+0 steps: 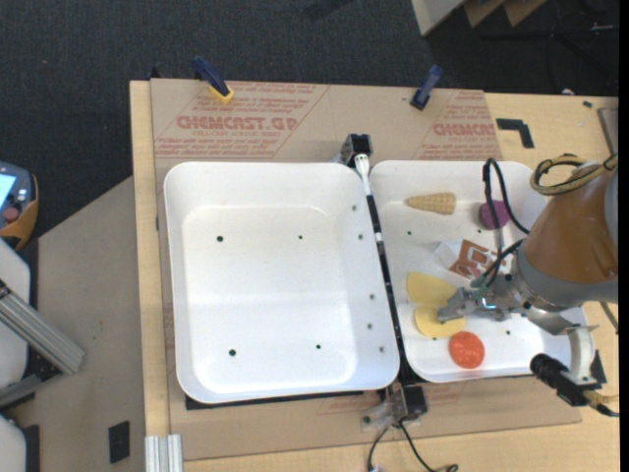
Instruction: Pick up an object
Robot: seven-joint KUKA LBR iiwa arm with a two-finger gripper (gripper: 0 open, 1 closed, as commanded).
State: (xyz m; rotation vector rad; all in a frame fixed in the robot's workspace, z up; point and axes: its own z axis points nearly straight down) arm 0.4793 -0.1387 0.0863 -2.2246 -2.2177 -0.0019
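The right bin (511, 364) holds several small objects. A tan cone (432, 203) lies near its far wall, with a purple piece (493, 213) to the right of it. A brown and white patterned item (471, 259) lies mid-bin. Two yellow pieces sit at the near left, one flat (428, 287) and one rounded (430, 322). A red ball (467, 350) rests by the near wall. My gripper (460, 307) is low inside this bin, right over the edge of the yellow pieces and just above the red ball. I see nothing clearly held in it.
The left bin (182, 264) stands beside the right one, sharing a black divider rail (378, 254). The arm's orange band (575, 239) and a black cable (488, 190) hang over the right bin's right half. Blue clamps (213, 79) hold the cardboard base.
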